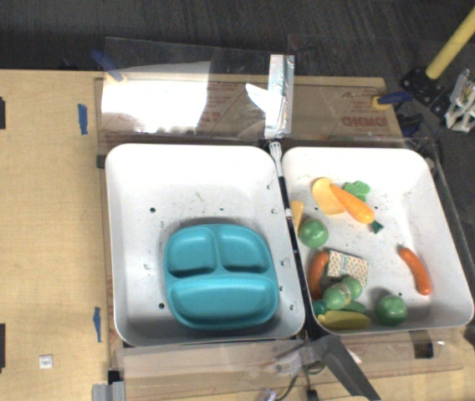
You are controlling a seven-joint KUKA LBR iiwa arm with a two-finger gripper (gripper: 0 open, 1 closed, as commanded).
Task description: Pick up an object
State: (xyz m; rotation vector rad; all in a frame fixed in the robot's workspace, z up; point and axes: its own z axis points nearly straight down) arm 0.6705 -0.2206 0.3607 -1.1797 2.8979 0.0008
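The things to pick from lie together in the right bin (413, 182), all toy food. Toward its far left a yellow piece (325, 195) touches an orange carrot (354, 206), with a green leafy piece (357, 189) just behind them. A green round piece (312, 233) sits against the bin's left wall. Nearer the front, an orange-red piece (319, 272) lies beside a small patterned packet (347, 266), and a green lump (342, 291) rests just in front of the packet. A yellow banana (346, 319) lies along the front wall, with a green ball (390, 308) just to its right. An orange-red sausage (416, 271) lies by itself on the right side.

The left bin (137, 190) holds a teal divided plate (219, 276), set toward the front. Both bins stand on the wooden bench (28, 224).

The hand (470, 100) appears to be the pale mechanism off the upper right, beyond the bins and well apart from the toys; whether it is apart or together cannot be told.
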